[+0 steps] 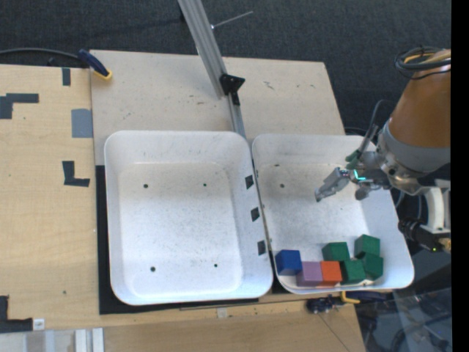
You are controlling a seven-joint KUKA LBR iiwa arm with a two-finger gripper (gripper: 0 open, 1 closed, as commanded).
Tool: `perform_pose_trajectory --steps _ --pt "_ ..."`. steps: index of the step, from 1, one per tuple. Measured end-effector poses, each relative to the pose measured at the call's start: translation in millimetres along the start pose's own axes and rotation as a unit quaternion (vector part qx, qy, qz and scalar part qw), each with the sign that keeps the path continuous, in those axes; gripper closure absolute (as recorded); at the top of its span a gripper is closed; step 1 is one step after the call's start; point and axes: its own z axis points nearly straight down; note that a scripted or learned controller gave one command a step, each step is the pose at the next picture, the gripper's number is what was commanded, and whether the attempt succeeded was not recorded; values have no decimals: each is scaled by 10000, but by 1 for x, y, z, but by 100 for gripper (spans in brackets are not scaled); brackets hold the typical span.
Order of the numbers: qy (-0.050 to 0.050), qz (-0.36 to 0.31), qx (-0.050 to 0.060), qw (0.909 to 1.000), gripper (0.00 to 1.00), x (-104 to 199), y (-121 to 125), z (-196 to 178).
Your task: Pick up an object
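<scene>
Several small blocks lie along the near edge of the right bin [293,160]: a blue cube [289,261], a purple block [313,272], an orange block [331,271] and several green blocks [355,259] bunched at the near right corner. My gripper [344,191] hangs over the middle right of that bin, well behind the blocks. It stands open with nothing between its fingers, one grey finger [327,188] pointing left.
The left bin [121,196] sits beside the right one, their rims meeting at the centre. A slanted aluminium rail [201,31] comes down from the top to a black bracket [231,84] behind the bins. A blue and yellow clamp [95,63] lies far left.
</scene>
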Motion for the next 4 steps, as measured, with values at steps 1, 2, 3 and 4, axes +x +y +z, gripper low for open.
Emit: perform_pose_trajectory --steps 1,2,3,4 --pt "-2 -5 -18 10000 0 0 1 -2" --pt "-1 0 11 10000 0 10 -2 48" --pt "-4 1 9 10000 0 10 2 94" --pt "-1 2 13 10000 0 11 -1 137"
